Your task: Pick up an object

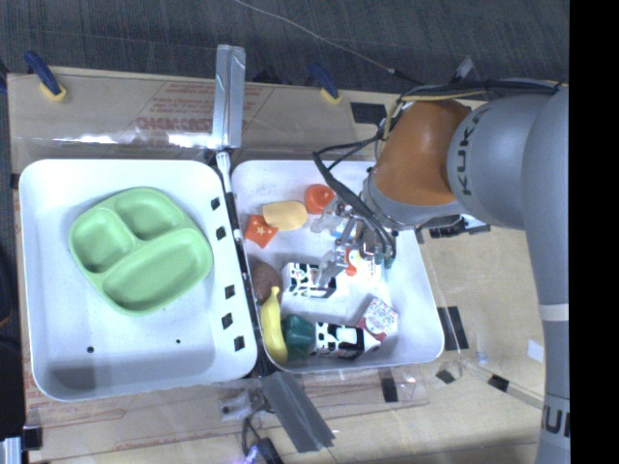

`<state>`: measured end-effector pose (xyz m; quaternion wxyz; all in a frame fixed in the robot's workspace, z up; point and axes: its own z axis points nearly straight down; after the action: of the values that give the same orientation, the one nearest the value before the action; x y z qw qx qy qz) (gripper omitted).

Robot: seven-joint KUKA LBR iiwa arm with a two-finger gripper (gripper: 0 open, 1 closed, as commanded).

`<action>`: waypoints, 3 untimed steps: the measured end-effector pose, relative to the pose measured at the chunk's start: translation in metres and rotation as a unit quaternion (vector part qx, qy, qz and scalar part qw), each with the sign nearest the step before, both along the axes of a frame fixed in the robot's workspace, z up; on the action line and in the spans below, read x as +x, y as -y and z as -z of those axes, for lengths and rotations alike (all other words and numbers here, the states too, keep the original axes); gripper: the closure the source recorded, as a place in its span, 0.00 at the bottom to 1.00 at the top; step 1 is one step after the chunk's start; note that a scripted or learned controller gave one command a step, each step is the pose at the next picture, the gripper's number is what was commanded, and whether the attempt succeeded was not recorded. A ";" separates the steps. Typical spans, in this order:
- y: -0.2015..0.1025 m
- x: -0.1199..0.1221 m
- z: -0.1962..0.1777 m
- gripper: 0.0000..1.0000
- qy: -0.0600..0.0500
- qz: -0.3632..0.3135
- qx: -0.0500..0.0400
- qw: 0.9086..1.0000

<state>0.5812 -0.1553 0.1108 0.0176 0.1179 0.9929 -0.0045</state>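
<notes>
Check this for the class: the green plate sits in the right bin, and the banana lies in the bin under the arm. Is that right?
One slip. The camera view shows the green plate in the left bin, not the right one. The banana does lie in the right bin, the bin under the arm.

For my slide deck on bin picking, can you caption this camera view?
Arm's gripper hovers over toys in the right bin; a green plate sits in the left bin.
</notes>
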 end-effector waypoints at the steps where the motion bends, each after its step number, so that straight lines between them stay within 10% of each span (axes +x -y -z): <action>1: -0.055 0.076 0.002 0.00 -0.002 0.100 0.006 0.995; 2: -0.058 0.079 -0.012 1.00 0.000 0.096 0.007 0.995; 3: -0.046 0.060 -0.037 1.00 -0.014 0.042 0.006 0.999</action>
<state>0.6412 -0.1096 0.1476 0.0023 0.1592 0.9872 -0.0005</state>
